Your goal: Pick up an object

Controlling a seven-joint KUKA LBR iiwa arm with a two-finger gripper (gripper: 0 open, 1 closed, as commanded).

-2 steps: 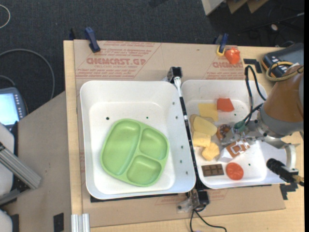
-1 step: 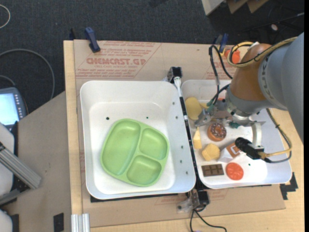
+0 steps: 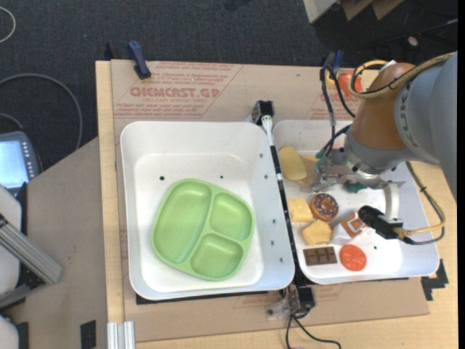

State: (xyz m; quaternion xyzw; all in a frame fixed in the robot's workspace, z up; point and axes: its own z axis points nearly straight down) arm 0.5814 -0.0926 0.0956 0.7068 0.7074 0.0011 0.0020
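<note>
My gripper (image 3: 326,181) hangs low in the right bin (image 3: 414,267), near the bin's back left. It is just above a chocolate donut (image 3: 324,206) and right beside a pale yellow rounded piece (image 3: 293,163). A small teal thing (image 3: 355,187) peeks out under the wrist. In front of the gripper lie a yellow cheese block (image 3: 300,210), a cheese wedge (image 3: 317,233), a brown and white slice (image 3: 351,225), a chocolate bar (image 3: 320,255) and a red tomato (image 3: 353,258). I see nothing held in the gripper.
The left bin (image 3: 145,144) holds a green divided plate (image 3: 203,228). A raised rim (image 3: 277,187) separates the two bins. The arm (image 3: 407,115) comes in over the right bin's back right corner.
</note>
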